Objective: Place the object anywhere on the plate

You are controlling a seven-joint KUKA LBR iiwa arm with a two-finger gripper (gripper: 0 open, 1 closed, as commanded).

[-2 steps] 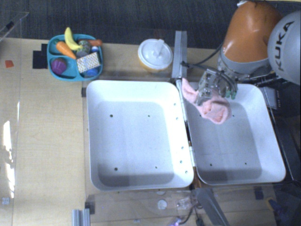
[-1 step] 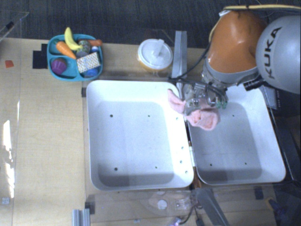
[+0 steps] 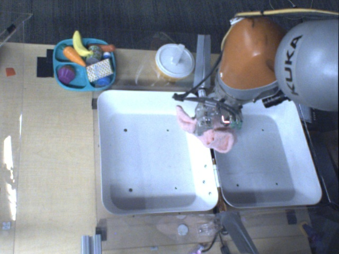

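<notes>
Nearest to us, along the bottom edge of the bench (image 3: 47, 194), we see a few small clear and metallic bits of hardware (image 3: 183, 229) lying just below the two bins. Above them sit the left bin (image 3: 151, 152) and the right bin (image 3: 270, 163), side by side with their inner rims touching; we can make out only small dark dots on their white floors. Over the shared rim, toward the far end, hangs the gripper (image 3: 214, 121), and just beneath it we see a pink object (image 3: 217, 139), soft-looking and crumpled, with one part reaching out over the left bin and a rounder lump over the rim itself. It lies right against the fingers, but we cannot tell whether they are closed on it or how wide they stand, since the wrist hardware hides them. Above the gripper rises the arm (image 3: 307, 62), with its orange band (image 3: 249, 49) bulging large over the far right. Beyond the bins, on the bench, stands a white lidded cup (image 3: 175, 61), and farther left a blue divided plate (image 3: 85, 65) holding toy food, among it a banana (image 3: 79, 44) and a carrot (image 3: 74, 55).
</notes>
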